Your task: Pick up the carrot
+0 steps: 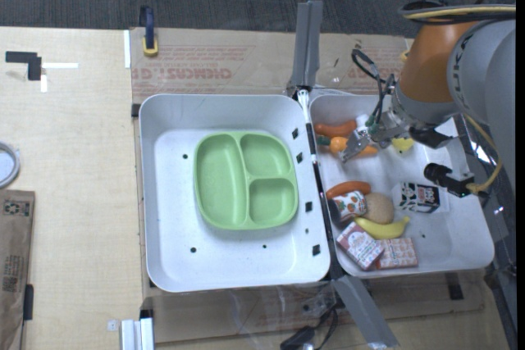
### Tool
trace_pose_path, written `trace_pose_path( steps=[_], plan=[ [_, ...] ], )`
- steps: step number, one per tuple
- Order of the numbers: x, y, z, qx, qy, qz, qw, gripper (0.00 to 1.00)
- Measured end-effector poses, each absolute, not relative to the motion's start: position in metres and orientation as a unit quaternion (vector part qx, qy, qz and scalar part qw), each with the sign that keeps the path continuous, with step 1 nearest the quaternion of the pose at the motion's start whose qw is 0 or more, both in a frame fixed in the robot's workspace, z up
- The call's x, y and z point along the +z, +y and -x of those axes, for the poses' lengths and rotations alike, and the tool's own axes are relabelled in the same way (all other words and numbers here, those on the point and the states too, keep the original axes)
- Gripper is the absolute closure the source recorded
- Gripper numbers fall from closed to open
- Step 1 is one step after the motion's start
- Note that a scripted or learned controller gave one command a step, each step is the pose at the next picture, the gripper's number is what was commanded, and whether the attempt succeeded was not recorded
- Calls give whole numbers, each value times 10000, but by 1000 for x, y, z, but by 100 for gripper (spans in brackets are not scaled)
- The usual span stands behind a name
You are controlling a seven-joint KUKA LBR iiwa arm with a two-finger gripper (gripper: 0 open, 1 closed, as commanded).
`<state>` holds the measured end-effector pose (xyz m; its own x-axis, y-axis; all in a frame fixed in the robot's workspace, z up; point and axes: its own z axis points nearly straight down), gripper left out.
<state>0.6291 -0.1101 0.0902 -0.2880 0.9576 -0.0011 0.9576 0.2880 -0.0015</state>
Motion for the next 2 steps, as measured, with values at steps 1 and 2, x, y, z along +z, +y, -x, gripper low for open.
trace_pose_path(
  steps=[1,2],
  plan=[
    [97,-110,-627,-33,8025,-5967,-51,100],
    [190,-55,-590,-5,8939,-4482,-7,100]
  ],
)
